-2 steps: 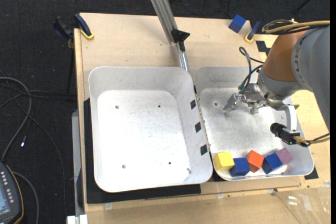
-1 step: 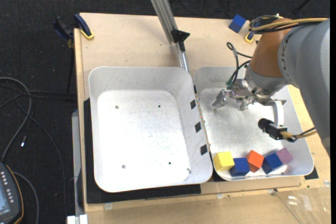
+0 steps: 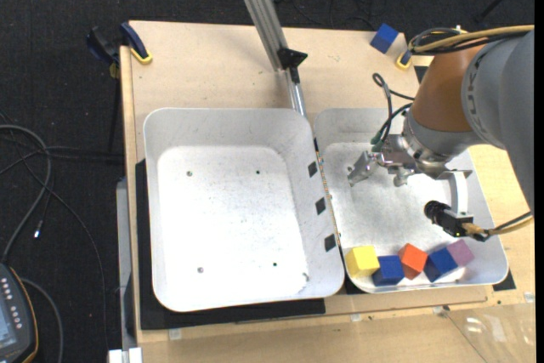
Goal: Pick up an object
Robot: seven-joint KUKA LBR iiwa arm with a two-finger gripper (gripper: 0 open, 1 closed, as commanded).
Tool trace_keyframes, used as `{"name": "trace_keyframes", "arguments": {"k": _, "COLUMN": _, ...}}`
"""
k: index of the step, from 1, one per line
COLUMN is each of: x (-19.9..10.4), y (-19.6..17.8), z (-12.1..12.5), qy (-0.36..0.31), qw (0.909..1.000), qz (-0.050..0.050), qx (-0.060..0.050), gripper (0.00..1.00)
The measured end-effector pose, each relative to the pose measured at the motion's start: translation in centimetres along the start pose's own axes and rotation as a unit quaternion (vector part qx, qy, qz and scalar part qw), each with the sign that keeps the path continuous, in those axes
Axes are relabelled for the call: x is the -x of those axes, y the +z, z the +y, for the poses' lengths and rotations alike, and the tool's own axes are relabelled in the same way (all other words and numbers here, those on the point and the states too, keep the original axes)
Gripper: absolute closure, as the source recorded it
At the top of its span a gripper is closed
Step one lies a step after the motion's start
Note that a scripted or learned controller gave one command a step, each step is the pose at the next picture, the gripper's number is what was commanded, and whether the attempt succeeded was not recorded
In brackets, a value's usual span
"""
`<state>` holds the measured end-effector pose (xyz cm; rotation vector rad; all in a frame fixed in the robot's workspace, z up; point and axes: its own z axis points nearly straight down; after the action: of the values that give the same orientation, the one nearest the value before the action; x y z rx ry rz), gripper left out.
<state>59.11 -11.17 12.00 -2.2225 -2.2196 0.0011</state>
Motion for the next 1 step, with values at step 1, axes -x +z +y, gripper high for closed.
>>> {"name": "trace_keyframes", "arguments": {"k": 1, "x": 0.03, "y": -0.89, "z": 0.12, "qy": -0.001, "qw": 1.0000, "qz": -0.001, "qx": 0.001, "gripper": 1.00}}
